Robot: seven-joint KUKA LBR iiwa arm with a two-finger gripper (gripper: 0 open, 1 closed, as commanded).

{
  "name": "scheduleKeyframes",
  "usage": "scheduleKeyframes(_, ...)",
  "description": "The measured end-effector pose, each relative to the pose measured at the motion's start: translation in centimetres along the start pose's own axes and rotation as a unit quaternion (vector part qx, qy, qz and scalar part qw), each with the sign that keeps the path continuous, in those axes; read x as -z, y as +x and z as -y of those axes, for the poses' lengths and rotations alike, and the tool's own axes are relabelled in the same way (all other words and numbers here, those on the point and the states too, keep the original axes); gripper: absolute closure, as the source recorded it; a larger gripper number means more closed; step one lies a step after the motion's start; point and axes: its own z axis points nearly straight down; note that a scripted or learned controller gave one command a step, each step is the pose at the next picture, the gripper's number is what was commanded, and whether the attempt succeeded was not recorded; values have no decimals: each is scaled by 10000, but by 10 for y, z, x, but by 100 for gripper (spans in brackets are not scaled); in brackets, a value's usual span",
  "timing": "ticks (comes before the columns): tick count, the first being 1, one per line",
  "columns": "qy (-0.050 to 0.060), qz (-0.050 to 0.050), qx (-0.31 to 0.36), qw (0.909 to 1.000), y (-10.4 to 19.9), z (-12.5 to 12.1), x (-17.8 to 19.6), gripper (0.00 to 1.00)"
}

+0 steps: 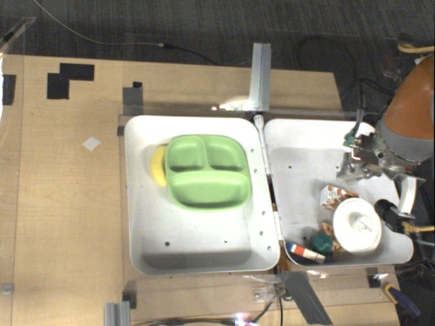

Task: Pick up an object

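Note:
My gripper (353, 166) hangs over the right part of the right bin (299, 148), below the grey arm with its orange band (413, 107). Just beneath it lies a small orange-and-white packet (334, 196). A white round cup (357, 225) sits next to the packet, toward the bin's front right. A dark green-and-brown object (324, 242) and a white pen with a red end (305, 252) lie along the front wall. The gripper's own body hides its tips.
The left bin (146, 223) holds a green divided plate (206, 170) with a yellow object (158, 166) partly tucked under its left edge. A metal post (261, 77) stands behind the wall between the bins. Black cables (392, 212) hang by the arm.

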Motion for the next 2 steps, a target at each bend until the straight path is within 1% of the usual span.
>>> scheduleKeyframes(1, 2, 1, 1, 10000, 0, 0, 0, 0)
scheduleKeyframes(2, -183, 15, -426, 9989, -23, 2, -82, 0)
